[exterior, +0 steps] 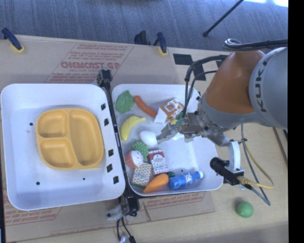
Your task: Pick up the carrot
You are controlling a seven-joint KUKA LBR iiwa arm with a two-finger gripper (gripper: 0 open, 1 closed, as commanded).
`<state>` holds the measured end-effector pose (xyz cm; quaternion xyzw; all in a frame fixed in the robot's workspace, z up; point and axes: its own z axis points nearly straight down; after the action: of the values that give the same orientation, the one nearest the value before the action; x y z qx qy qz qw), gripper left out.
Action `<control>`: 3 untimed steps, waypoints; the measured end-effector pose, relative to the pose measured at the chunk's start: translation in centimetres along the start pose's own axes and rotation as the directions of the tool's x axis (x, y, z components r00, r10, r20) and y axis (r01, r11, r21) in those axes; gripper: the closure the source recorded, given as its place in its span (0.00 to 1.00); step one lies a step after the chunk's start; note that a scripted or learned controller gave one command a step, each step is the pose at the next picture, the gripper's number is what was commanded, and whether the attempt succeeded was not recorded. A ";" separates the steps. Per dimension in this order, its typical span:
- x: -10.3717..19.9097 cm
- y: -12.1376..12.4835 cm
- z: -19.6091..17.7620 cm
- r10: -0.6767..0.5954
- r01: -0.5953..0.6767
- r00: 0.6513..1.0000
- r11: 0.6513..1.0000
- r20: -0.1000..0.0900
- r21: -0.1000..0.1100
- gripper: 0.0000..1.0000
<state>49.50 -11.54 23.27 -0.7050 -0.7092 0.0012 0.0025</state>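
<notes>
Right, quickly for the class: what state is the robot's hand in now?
Hand: above the right bin, near the white egg; open or closed cannot be told. The carrot lies apart, ungrasped.

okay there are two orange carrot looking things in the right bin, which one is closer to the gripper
The one at the bin's far end, lying beside the green leafy piece. It sits closer to the gripper than the other carrot, which lies at the near edge beside the blue bottle.
</notes>
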 end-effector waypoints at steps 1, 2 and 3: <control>3.5 8.2 -8.5 -0.126 0.126 0.992 0.992 0.003 -0.003 0.00; 3.5 9.6 -1.9 0.008 -0.008 1.000 1.000 0.001 0.000 0.00; 2.4 11.5 12.6 0.448 -0.448 0.894 0.894 -0.005 -0.008 0.00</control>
<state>60.91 -9.05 10.59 -0.8492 -0.5281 -0.0023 0.0001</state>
